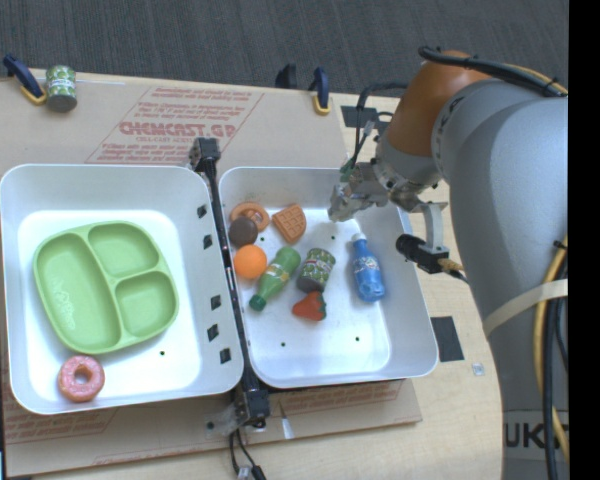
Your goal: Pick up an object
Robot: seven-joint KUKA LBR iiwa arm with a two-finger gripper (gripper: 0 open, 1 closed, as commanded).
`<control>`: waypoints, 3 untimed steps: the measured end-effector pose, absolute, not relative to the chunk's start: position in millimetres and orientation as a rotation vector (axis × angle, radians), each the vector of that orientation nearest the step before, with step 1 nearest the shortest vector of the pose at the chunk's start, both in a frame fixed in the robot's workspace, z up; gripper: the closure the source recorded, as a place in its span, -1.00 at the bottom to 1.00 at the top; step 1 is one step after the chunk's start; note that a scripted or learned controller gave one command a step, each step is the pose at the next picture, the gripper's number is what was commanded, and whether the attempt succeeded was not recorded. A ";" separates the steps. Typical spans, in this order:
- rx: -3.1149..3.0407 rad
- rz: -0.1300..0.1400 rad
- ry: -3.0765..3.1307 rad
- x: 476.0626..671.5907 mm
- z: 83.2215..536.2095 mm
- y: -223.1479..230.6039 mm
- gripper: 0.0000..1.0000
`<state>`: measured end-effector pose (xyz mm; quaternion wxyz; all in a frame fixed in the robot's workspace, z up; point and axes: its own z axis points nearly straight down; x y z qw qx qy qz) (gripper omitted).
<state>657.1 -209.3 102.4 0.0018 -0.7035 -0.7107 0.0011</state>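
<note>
Here the pincer (342,206), grip state unclear, hovers above a blue bottle (366,269) with white label.

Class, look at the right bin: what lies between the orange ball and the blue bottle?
In the camera view, between the orange ball and the blue bottle lie a green bottle and a small can.

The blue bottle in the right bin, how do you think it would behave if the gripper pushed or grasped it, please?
The blue bottle lies on its side, and its round body suggests it would probably roll if nudged sideways. It looks like a small plastic toy, so likely light and stiff. Its glossy surface may slip between the fingers.
</note>
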 end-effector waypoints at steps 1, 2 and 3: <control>-2.218 -0.001 -2.226 609.0 194.1 -211.7 1.00; -2.216 0.001 -2.226 541.6 231.3 -211.3 1.00; -2.216 0.000 -2.227 654.9 248.7 -204.8 1.00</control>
